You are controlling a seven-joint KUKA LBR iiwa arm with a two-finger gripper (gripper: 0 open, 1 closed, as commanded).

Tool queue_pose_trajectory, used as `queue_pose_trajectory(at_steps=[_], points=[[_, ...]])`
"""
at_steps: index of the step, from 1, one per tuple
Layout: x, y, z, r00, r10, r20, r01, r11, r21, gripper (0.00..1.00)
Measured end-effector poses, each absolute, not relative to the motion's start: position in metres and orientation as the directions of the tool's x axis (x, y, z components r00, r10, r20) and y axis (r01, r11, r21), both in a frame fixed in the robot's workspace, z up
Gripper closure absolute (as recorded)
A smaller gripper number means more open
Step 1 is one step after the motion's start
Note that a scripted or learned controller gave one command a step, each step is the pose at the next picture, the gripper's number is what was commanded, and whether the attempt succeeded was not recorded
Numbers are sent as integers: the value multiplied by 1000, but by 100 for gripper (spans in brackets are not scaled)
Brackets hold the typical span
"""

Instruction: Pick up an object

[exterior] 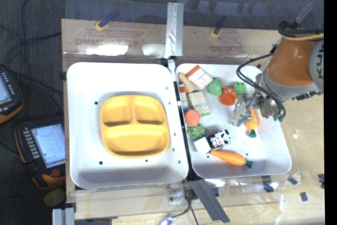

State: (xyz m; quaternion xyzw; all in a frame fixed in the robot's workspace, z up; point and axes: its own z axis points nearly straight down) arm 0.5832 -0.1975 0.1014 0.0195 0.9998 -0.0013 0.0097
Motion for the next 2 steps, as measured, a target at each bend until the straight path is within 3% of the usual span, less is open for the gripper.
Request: queue_pose_trajectory(at_steps=[1, 2], points=[[583, -197, 101, -999, 39, -19, 39, 999, -2, 0], [571, -194, 90, -993, 119, -15, 119, 993, 0, 0]])
